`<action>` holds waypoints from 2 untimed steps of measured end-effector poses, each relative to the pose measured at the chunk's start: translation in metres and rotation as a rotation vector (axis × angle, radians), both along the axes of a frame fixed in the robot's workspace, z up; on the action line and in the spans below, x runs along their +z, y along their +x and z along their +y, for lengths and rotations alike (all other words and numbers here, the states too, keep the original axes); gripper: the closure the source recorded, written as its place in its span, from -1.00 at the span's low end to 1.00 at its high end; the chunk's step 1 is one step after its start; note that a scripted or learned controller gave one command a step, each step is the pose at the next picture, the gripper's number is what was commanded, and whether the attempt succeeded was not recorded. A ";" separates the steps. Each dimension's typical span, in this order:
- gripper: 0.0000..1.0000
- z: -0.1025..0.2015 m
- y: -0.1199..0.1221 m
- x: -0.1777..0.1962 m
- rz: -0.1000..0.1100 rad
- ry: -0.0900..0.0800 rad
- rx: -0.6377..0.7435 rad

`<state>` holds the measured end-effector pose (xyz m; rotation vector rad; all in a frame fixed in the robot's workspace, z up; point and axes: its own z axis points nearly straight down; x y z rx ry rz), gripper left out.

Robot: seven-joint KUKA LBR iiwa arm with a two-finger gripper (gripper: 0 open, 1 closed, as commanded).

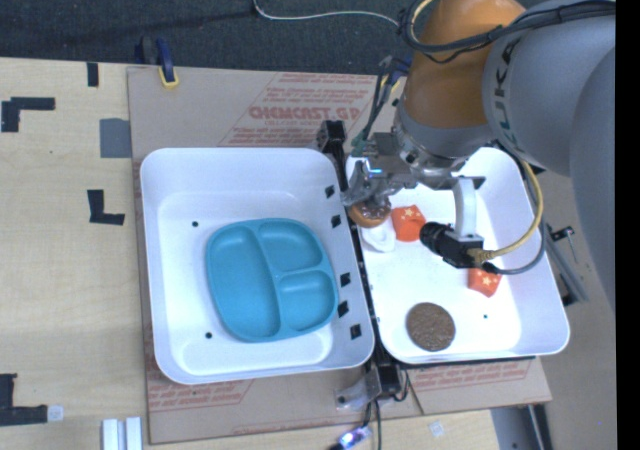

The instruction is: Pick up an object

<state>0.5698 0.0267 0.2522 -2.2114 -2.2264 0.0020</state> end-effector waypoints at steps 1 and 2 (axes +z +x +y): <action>1.00 0.056 -0.014 -0.017 0.002 -0.001 0.000; -1.00 0.053 -0.013 -0.017 0.000 -0.002 -0.004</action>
